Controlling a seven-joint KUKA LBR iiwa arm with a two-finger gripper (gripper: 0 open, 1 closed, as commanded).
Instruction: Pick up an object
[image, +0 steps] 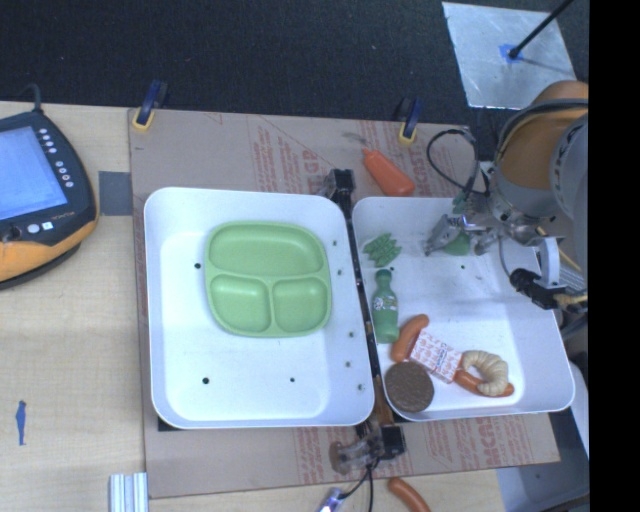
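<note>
Two white bins (160, 300) are sitting on brown cardboard. Down front in the right bin, a croissant (488, 370), cookie (409, 387) and bottle (384, 300) are lying well apart from the gripper (456, 238), which is hanging farther back, fingers spread, pinching nothing.

Pale green divided plate (268, 277), white bins (180, 390)

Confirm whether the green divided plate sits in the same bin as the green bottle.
No. The green divided plate lies in the left bin, while the green bottle lies in the right bin.
</note>
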